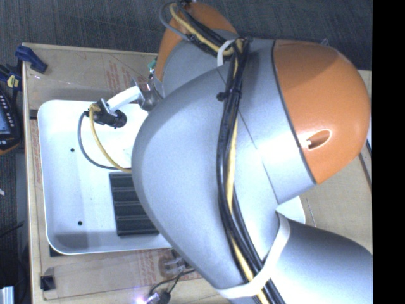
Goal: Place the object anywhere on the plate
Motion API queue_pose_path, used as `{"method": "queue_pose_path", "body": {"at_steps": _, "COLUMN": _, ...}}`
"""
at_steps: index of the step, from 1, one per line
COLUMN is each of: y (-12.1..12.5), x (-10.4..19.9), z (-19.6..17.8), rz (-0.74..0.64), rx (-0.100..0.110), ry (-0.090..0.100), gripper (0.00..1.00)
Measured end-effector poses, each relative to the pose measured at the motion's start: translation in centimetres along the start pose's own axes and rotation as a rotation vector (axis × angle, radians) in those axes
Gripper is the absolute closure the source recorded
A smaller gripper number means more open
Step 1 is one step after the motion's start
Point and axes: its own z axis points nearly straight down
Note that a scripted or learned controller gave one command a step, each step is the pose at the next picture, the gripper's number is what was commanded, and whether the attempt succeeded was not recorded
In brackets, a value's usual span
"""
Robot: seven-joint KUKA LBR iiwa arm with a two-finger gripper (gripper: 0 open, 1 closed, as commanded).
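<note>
The grey arm with its orange band (323, 113) fills most of the view and hides the right bin. Its wrist end reaches over the left white bin (57, 170), where a black and white fitting (114, 116) with a yellow and black cable loop (95, 144) shows. A dark ribbed rectangular object (130, 204) lies on the bin floor near the front, partly covered by the arm. The plate and the gripper's tips are hidden behind the arm.
The wooden bench (82, 62) surrounds the bin. A blue clamp (28, 57) sits at the far left corner, and dark equipment (6, 119) stands at the left edge. Cables (158, 290) lie at the front edge.
</note>
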Motion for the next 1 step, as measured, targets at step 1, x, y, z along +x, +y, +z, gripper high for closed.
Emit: {"method": "queue_pose_path", "body": {"at_steps": 1, "y": 4.12, "x": 1.69, "z": -13.79, "rz": -0.019, "rx": 0.000, "ry": 0.007, "gripper": 1.00}}
